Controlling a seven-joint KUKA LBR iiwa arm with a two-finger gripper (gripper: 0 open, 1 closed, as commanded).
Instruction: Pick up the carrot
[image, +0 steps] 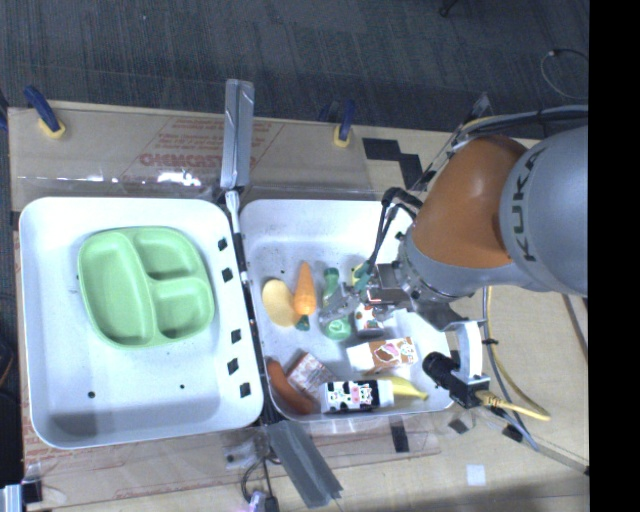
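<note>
Carrot (305, 287): lay upright-ish, touching yellow fruit (278, 302), right bin (300, 215).
Gripper (352, 290): hovered just right; finger state I couldn't tell.
Tip: I'd approach from above, clear of fruit.

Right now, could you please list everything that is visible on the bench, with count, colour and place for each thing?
Left bin: one, white, left half of the bench.
Divided plate: one, light green, inside the left bin.
Right bin: one, white, beside the left bin.
Carrot: one, orange, upper left part of the right bin.
Lemon-like piece: one, yellow, touching the carrot's left side.
Sausage-like piece: one, reddish brown, lower left corner of the right bin.
Carton: one, black and white, near edge of the right bin.
Banana: one, yellow, right of the carton.
Clamps: two, blue, far bench edge.
Gripper: one, dark, right of the carrot.
</note>
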